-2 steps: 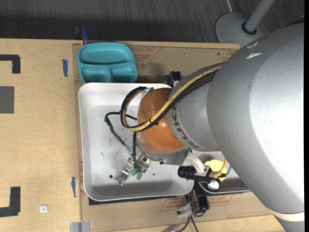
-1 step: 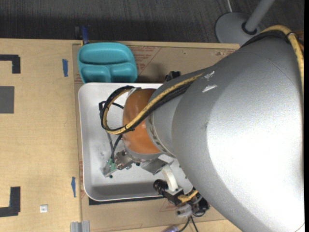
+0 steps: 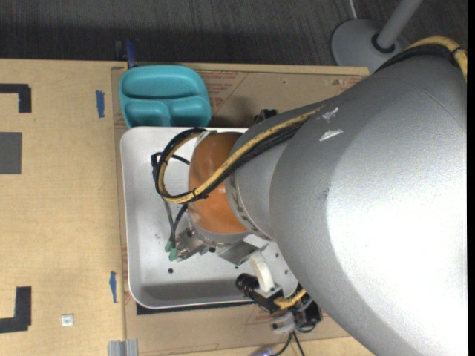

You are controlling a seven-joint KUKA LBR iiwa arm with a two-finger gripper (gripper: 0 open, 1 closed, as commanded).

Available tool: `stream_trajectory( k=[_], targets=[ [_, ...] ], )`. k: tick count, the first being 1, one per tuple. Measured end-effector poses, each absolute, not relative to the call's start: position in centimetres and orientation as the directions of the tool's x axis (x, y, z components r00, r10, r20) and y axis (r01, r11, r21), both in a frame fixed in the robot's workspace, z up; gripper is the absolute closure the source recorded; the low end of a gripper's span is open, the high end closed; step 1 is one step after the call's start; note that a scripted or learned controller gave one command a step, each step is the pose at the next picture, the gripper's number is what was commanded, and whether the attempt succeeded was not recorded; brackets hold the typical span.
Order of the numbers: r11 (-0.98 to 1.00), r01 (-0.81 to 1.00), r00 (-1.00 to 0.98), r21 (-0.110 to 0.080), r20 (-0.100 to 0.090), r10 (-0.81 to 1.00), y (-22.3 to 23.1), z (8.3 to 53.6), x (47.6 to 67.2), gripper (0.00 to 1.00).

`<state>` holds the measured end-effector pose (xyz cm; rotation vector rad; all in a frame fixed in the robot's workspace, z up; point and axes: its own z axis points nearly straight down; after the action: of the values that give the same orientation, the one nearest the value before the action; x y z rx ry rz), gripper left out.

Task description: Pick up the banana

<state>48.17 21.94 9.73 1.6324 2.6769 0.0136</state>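
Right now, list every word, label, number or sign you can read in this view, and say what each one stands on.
None can be read.
Faint reddish print on the brown board beside the teal tray: too blurred to read.
Small pale marking on the grey arm: not legible as text.

Grey arm (image 3: pixel 371 176) seen at right of frame, orange band (image 3: pixel 211 191) at centre, crossed by black and yellow cables (image 3: pixel 174 191). White bin (image 3: pixel 145 221) noted at lower left centre. Teal tray (image 3: pixel 165 95) at upper left. Tan bench (image 3: pixel 59 199) marked with black patches and blue tape (image 3: pixel 100 104).
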Motion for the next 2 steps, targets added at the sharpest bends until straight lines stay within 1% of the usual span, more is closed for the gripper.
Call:
stream_trajectory(
  k=[1, 2],
  targets=[
    [-0.04, 0.999, 0.04, -0.001, 0.0, 0.999, 21.2, 18.9, 50.0, 1.0],
    [-0.017, 1.0, 0.017, 0.002, 0.001, 1.0, 22.5, 8.7, 49.4, 1.0]
  ],
)
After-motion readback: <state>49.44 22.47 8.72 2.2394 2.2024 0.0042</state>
